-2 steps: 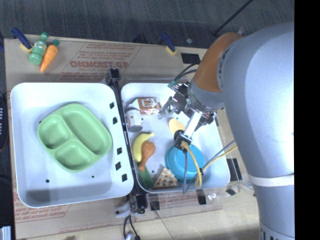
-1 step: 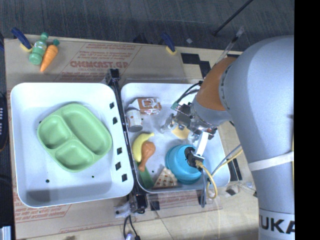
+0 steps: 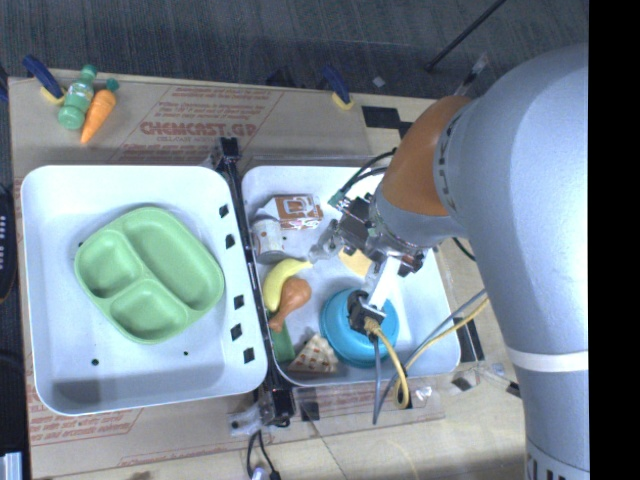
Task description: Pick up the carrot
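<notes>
The carrot (image 3: 97, 114), orange with a green top, lies on the brown bench surface behind the left bin's (image 3: 40, 268) far left corner, outside both bins. A green bottle (image 3: 74, 104) lies right beside it. My gripper (image 3: 335, 232) hangs low over the middle of the right bin (image 3: 432, 286), far to the right of the carrot. It sits close to a brown-and-white box (image 3: 296, 210) and a small can (image 3: 265, 238). The grey arm and its orange band (image 3: 420, 173) cover the bin's right side.
The left bin holds a green divided plate (image 3: 150, 271). In the right bin lie a banana (image 3: 283, 274), a brown drumstick (image 3: 291, 296), a blue bowl (image 3: 356, 330), a yellow block (image 3: 355, 261) and a wedge-shaped piece (image 3: 315, 356). Blue clamps (image 3: 42, 76) hold the bench's back edge.
</notes>
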Action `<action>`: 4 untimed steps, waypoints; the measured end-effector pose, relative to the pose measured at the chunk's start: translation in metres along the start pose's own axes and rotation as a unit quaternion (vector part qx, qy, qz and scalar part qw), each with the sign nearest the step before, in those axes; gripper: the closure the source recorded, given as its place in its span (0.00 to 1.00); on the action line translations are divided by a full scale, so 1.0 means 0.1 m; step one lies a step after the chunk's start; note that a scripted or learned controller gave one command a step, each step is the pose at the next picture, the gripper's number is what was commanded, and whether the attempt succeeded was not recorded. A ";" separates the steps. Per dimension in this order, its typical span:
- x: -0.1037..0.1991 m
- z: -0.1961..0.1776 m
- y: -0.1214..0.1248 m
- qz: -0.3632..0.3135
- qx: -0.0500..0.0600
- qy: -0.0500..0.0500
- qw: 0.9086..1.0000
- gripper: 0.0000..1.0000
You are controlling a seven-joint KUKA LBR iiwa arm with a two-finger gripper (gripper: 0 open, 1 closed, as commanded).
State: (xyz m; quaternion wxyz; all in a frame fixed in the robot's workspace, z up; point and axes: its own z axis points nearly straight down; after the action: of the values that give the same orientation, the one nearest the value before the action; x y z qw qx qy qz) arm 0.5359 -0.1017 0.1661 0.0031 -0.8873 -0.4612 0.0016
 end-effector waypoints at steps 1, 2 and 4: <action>-0.08 0.52 -0.13 0.092 -0.019 0.007 0.996 0.00; -0.10 0.22 0.23 0.117 0.000 0.001 0.993 0.00; 0.38 -0.02 0.36 0.128 -0.001 0.001 0.992 0.00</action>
State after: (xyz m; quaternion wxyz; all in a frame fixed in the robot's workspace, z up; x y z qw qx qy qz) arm 0.5868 -0.0914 0.1677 0.0023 -0.9389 -0.3441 0.0004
